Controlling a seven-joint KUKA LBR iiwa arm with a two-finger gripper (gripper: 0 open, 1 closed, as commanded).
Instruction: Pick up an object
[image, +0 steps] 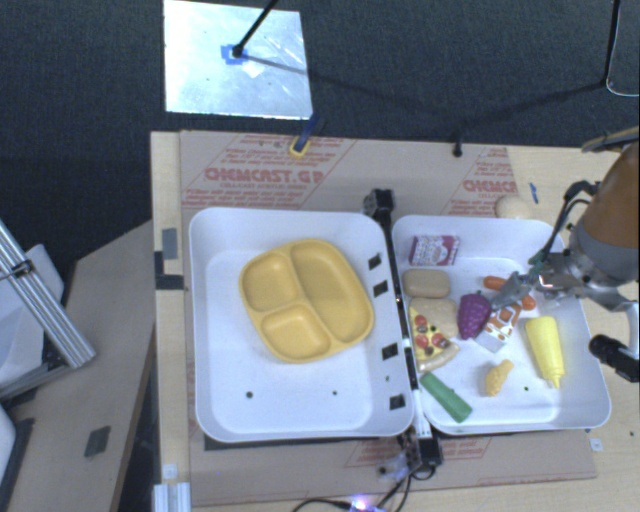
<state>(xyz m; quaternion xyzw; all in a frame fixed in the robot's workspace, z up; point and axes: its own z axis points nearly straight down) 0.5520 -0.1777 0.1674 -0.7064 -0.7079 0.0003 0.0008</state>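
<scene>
Camera view looks down on a desk (250, 165) with two white bins side by side. Sitting in the left bin (215, 400) is a yellow plate (305, 298) with three parts. The right bin (580, 400) has the toys.

From the right side comes the grey arm (610, 235), and the edge of the picture cuts off most of it. Its gripper (520, 290) hangs low over the middle of the right bin, just above a small white and red box (497, 328). I cannot tell if the gripper is spread or pressed together, because it is dark and blurry there. Nothing can be seen between its tips.

Just left of the gripper is a bunch of purple grapes (473, 314). A bit of orange, maybe a carrot (496, 284), peeks out from under the gripper. Below the gripper on the right lies a yellow bottle (545, 347), and a small corn cob (497, 377) lies near it. A pizza slice (431, 335) and a green stick (445, 396) lie by the left wall. A tan bread piece (427, 284) and a pink carton (434, 249) are at the far end.
</scene>
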